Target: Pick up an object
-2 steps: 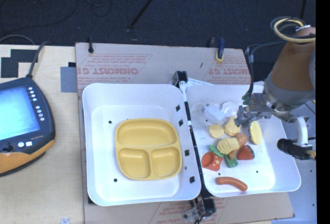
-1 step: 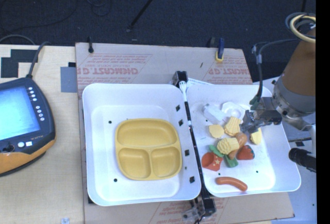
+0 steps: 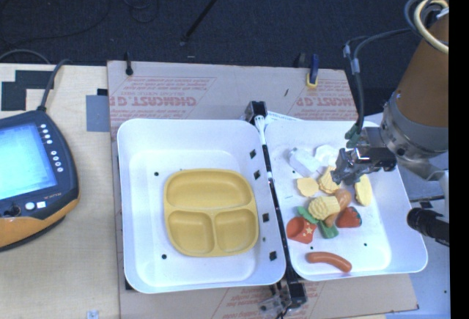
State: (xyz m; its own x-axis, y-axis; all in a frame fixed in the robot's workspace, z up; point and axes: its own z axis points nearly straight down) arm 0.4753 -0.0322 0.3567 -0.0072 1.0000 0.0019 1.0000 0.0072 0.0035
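The gripper (image 3: 350, 166) hangs low over the right bin (image 3: 396, 255), at the upper edge of a heap of toy food; whether it is open or closed cannot be told, and nothing can be made out in its grasp. The grey arm with its orange band (image 3: 432, 75) rises from it toward two o'clock.

Just beside the gripper at nine o'clock lies a yellow wedge (image 3: 327, 180), with another yellow piece (image 3: 307, 186) next to it. At five o'clock, near it, is a yellow slice (image 3: 363, 191). At six o'clock sits a yellow corn cob (image 3: 323, 206), touching a red piece (image 3: 349, 218) on its right and a green piece (image 3: 327, 230). A red pepper-like piece (image 3: 300, 229) lies at seven o'clock of the gripper. Farther at six o'clock, apart from the heap, rests a sausage (image 3: 328, 260). At ten o'clock lie pale white pieces (image 3: 302, 161).

Well apart at nine o'clock, the left bin (image 3: 139, 163) holds a yellow divided tray (image 3: 211, 210). Both bins rest on a cardboard sheet (image 3: 205, 94) on the table (image 3: 73, 259), where a teach pendant (image 3: 33, 174) lies at the far left.
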